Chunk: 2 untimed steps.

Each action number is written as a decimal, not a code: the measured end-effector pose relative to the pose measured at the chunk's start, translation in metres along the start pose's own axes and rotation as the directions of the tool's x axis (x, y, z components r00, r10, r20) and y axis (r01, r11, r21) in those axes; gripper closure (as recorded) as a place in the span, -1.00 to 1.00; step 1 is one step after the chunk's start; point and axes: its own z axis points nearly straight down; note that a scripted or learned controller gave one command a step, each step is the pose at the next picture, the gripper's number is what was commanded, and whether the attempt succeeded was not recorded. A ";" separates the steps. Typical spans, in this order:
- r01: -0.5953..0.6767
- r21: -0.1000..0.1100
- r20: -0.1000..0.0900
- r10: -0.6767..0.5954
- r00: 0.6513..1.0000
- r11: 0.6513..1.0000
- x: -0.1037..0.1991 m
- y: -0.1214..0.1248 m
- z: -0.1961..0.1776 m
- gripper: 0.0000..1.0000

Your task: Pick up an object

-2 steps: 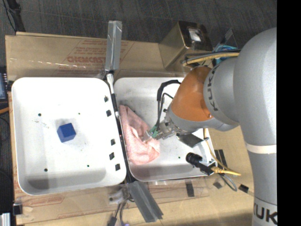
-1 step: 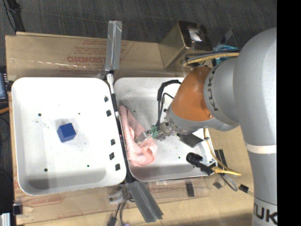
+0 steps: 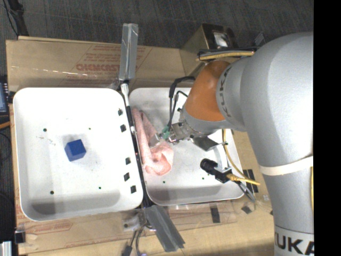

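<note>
Blue cube [image 3: 75, 149] sitting alone in left bin [image 3: 32, 105]. Pink floppy object [image 3: 152, 145] lying along right bin's [image 3: 186, 193] left wall. Gripper [image 3: 166, 136] reaching down at it; finger state: cannot tell. Likely mid-grasp; next needs a firm close, then a lift.
</note>
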 end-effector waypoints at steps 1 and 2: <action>0.005 0.001 -0.004 -0.005 1.000 1.000 0.002 0.001 -0.010 1.00; 0.156 0.002 -0.004 -0.156 0.988 0.988 0.036 0.053 -0.098 1.00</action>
